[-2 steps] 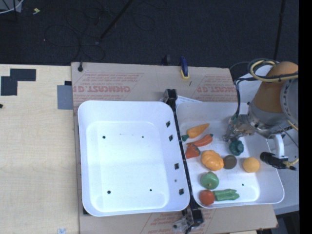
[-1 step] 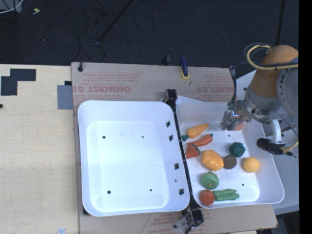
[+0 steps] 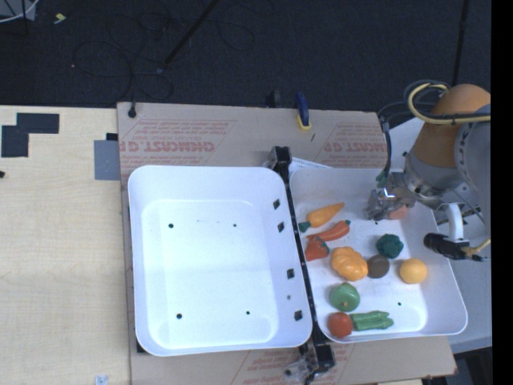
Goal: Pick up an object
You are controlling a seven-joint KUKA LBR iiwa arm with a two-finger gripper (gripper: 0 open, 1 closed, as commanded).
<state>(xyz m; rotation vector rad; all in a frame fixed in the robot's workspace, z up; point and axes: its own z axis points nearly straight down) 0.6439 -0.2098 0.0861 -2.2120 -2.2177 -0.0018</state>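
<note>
Robotics lab — bench (image 3: 56, 255) with two white bins (image 3: 208, 263), cardboard underlay (image 3: 240, 139), loose cables (image 3: 120, 22) behind — test setup.
</note>
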